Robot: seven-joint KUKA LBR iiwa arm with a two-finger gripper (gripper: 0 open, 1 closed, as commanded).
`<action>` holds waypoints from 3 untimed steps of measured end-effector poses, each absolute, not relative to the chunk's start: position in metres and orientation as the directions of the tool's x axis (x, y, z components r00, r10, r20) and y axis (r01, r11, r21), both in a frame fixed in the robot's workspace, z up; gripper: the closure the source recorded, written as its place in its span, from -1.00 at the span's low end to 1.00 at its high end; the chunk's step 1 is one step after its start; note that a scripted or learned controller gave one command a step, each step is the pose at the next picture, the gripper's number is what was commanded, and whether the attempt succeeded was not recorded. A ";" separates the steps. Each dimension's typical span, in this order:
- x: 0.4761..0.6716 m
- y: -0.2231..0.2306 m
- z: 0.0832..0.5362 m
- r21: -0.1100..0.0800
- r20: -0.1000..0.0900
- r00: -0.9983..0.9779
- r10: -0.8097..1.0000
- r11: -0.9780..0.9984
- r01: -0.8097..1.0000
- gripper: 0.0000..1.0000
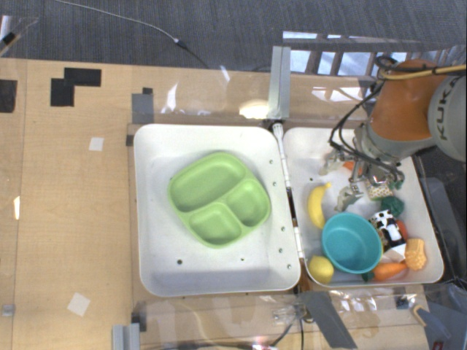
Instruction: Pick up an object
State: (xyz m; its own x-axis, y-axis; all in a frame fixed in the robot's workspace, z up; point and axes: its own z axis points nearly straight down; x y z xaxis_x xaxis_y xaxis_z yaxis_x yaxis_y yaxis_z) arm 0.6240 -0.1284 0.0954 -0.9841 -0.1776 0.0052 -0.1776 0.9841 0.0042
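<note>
I've got the gripper (359,189) spread, gripping nothing — banana (316,205) just left, lying lengthwise up the bin (303,152).

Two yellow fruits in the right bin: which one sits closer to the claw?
The banana, lying beside the teal bowl's upper left rim, close to the claw. The lemon rests farther off, in the bin's front corner.

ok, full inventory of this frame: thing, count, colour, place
bins: 2, white, side by side on bench
divided plate: 1, green, left bin
bowl: 1, teal, right bin, near side
banana: 1, yellow, right bin, left of bowl
lemon: 1, yellow, right bin, near-left corner
carrot: 1, orange, right bin, near edge
small toys: several, mixed colours, right of bowl; too small to identify
gripper: 1, over right bin, above bowl
arm: 1, grey with orange band
</note>
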 end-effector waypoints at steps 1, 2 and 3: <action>0.580 -0.159 0.090 -0.004 -0.015 -0.995 -0.103 0.995 -0.103 -1.00; 0.576 -0.082 0.090 0.001 -0.017 -1.000 0.009 1.000 0.009 -1.00; 0.576 -0.154 0.090 -0.006 -0.015 -0.993 -0.114 0.994 -0.113 -1.00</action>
State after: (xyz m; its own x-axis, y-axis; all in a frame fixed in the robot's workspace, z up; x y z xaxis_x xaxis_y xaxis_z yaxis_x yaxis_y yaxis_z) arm 0.5759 -0.1536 0.0901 -0.9934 -0.1136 -0.0155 -0.1135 0.9935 -0.0057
